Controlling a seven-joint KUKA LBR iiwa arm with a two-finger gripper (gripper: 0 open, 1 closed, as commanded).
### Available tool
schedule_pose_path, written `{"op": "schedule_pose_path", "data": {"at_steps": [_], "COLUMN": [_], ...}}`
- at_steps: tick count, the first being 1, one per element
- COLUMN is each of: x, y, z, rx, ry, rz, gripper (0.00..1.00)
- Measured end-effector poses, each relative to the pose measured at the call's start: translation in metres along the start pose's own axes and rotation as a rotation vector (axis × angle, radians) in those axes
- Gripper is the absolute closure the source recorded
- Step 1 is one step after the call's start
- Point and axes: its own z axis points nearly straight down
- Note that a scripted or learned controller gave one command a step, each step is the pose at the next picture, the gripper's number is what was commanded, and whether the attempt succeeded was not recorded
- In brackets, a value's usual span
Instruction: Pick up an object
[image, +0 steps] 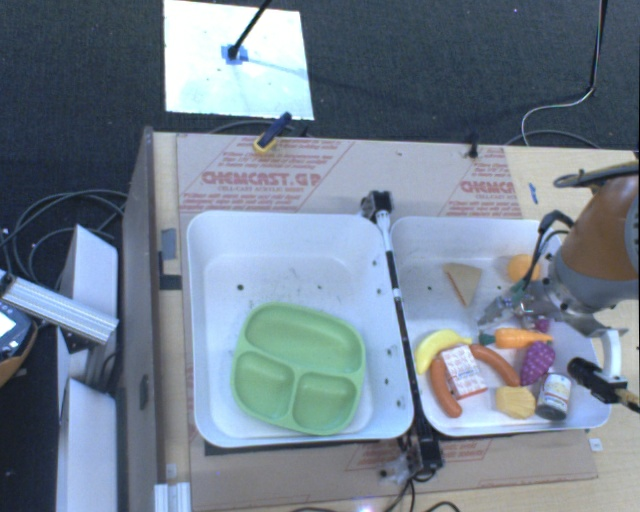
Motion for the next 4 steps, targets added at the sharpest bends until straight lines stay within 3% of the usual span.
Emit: {"op": "schedule_pose_path", "data": {"at_steps": [1, 2, 3, 4], "x": [0.075, 0.091, 0.092, 0.105], "y": [-0.064, 0.003, -0.064, -0.019], "z": [0.002, 0.002, 0.002, 0.001], "rx": [-0.001, -0.003, 0.0, -0.008], "ry": [-0.013, -0.014, -0.014, -0.024], "rz": [0.008, 0.008, 0.01, 0.014], "gripper": [0.0, 0.0, 0.0, 0.0]}}
